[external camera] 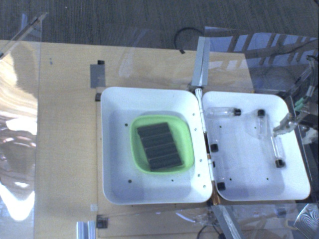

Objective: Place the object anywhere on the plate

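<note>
A dark grey ribbed rectangular block [159,146] lies flat on the lime-green plate [136,148], slightly turned. The plate sits in the middle of the left white bin [112,133]. The arm comes in at the far right edge, and what I take to be my gripper [285,126] hangs over the right rim of the right bin [239,183], well away from the plate and the block. Nothing shows in its grasp.
Several clear tubes with black caps lie in the right bin, one at the back [223,112] and one near the right wall [276,151]. A metal divider post [200,68] rises behind the gap between the bins. Wooden bench surrounds both bins.
</note>
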Robot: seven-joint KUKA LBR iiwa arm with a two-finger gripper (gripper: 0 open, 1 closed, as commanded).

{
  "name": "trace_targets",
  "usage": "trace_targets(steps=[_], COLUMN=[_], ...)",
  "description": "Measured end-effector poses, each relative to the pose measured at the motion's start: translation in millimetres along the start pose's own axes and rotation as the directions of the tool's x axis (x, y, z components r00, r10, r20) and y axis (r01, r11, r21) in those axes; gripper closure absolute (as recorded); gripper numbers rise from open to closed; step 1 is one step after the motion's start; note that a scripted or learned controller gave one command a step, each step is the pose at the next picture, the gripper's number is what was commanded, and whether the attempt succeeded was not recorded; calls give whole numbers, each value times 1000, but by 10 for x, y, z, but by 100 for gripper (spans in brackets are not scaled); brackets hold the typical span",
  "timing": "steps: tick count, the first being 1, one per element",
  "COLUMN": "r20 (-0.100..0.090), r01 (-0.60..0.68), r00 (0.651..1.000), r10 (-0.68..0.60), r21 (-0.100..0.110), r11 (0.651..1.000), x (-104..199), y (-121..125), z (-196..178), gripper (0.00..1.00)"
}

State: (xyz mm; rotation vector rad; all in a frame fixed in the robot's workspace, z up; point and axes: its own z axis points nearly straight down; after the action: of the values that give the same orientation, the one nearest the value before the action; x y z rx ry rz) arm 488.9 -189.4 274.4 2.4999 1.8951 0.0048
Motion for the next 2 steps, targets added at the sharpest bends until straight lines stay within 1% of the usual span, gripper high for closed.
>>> trace_targets(steps=[1,2], r20=[1,1], r01=[-68,-85], r00=[998,996], r10=[68,85], r21=[0,-2], r11=[998,996], x=[-50,-64], y=[6,14], z=[-103,-275], gripper=[0,0])
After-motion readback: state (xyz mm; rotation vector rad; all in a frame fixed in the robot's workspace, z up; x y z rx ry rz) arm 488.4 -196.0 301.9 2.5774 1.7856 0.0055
